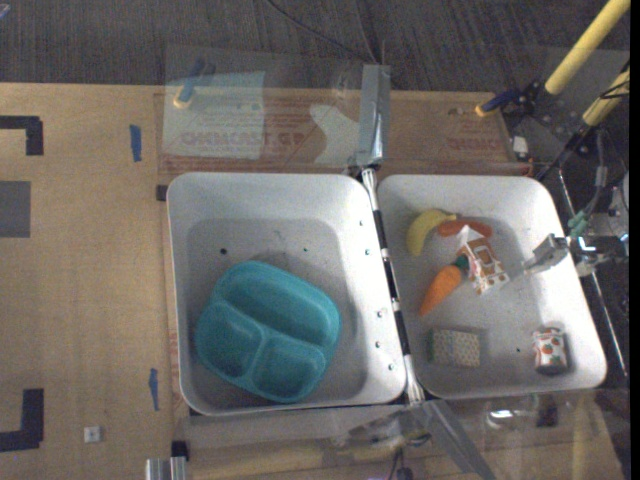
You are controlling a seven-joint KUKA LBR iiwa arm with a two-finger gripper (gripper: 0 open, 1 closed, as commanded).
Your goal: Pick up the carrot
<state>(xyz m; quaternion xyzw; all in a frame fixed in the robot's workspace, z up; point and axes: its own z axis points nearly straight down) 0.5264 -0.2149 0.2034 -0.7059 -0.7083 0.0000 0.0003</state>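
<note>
The orange carrot [441, 288] lies tilted in the middle of the right bin [500, 200], with its green top pointing up and right. That top touches a small patterned carton [482, 266]. My gripper [547, 255] hovers at the bin's right side, roughly a hand's width right of the carrot and a little higher in the view. It holds nothing that I can see.
A yellow banana [428, 230] and a red item [463, 228] lie just above the carrot. A speckled square pad [456, 347] and a small can [549, 349] sit near the front wall. The left bin [260, 193] holds a teal divided plate [265, 330].
</note>
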